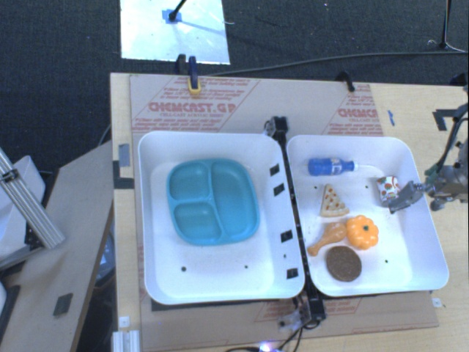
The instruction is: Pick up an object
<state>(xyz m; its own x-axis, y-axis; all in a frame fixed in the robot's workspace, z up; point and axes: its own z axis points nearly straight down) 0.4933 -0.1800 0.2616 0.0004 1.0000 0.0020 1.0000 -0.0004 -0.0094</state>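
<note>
The gripper [401, 199] hangs near the right bin's [421, 270] right edge, beside a small carton [388, 188]; I cannot tell its state. The carton looks light and stiff, best pinched across its flat sides.

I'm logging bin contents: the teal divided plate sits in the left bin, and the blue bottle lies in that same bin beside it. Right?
Not quite. The teal divided plate is in the left white bin, but the blue bottle lies in the right white bin, near its far edge, as the camera view shows.
</note>
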